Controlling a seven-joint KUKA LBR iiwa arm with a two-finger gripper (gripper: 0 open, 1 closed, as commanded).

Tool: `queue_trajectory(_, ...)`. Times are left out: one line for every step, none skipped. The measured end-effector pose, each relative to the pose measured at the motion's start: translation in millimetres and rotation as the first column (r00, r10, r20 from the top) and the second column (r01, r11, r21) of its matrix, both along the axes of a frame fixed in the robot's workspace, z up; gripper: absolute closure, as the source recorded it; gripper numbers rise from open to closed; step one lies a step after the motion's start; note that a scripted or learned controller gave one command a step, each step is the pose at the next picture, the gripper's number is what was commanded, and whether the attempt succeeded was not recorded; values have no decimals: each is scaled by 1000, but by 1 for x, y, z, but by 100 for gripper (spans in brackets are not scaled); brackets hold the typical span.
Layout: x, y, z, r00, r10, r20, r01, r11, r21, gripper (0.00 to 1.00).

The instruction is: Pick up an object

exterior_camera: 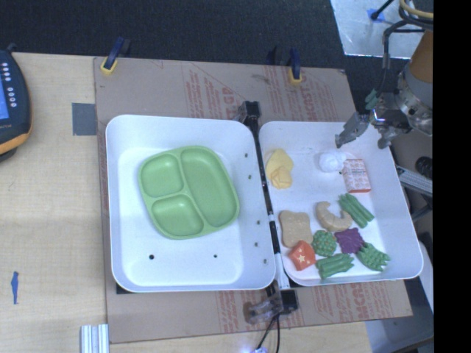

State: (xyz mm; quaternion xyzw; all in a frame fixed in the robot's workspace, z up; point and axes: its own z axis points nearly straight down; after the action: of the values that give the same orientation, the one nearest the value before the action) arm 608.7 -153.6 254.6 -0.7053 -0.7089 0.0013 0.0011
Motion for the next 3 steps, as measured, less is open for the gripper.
queue_trajectory(-43, -53, -171, 1000, -5, -9, 5, 1000, 1, 0)
queue_trajectory(-39, -54, -152, 1000, 0, 0, 0, 1000, -2, 100)
queue_trajectory(-39, -53, -152, 1000, 1, -1, -1, 1000, -2, 0)
